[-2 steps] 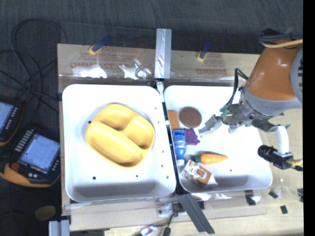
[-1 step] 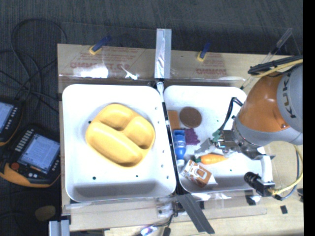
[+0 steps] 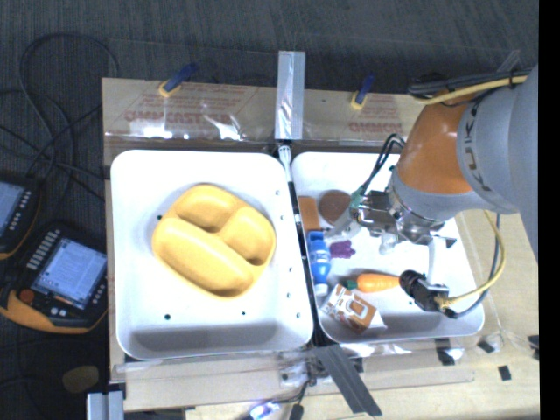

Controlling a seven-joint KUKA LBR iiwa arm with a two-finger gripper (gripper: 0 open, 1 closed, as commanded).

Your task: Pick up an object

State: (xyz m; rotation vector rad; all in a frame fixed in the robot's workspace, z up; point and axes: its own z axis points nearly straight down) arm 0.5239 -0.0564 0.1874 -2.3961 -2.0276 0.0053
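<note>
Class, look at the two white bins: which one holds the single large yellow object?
The left bin. It holds the large yellow object, while the right bin holds several small items under the arm.

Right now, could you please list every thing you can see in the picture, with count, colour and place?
White bins: 2, white, side by side on the bench; left bin, right bin.
Yellow object: 1, yellow, large and lumpy, middle of the left bin.
Carrot: 1, orange with a green end, lower middle of the right bin.
Blue bottle: 1, blue and white, left wall of the right bin.
Purple object: 1, purple, small, beside the blue bottle.
Brown round object: 1, brown, upper part of the right bin.
Small carton: 1, white and brown, front of the right bin.
Handheld pendant: 1, orange and black, on the floor left of the bench.
Arm: 1, grey with an orange band, over the right bin.
Gripper: 1, dark metal, above the right bin.
</note>
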